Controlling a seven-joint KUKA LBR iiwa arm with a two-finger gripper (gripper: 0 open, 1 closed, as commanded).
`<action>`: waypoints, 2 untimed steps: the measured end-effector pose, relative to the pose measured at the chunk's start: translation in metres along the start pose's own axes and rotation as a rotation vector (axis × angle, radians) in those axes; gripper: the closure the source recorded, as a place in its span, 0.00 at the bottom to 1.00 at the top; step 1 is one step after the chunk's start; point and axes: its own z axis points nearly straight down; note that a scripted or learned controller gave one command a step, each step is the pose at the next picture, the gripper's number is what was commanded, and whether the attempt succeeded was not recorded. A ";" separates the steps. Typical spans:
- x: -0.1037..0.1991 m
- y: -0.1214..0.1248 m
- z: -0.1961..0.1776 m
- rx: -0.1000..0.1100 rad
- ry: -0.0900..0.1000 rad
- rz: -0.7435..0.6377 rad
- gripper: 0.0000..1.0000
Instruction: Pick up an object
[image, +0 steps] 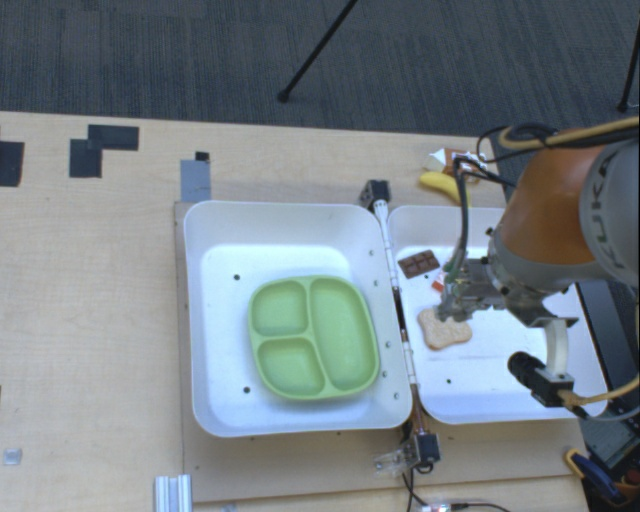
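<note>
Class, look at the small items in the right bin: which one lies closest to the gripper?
The tan cookie-like piece, just below the gripper; the brown rectangular piece lies farther off.

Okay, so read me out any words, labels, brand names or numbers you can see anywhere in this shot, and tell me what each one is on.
"KU": large dark letters on the grey arm housing, cut off at the picture's edge.
No other readable text: the green divided plate, both white bins and the dark tape patches on the bench carry no lettering.
</note>
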 end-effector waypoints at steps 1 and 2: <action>0.000 0.000 0.000 0.001 0.000 0.001 0.00; -0.035 -0.018 0.030 0.003 -0.001 0.003 0.00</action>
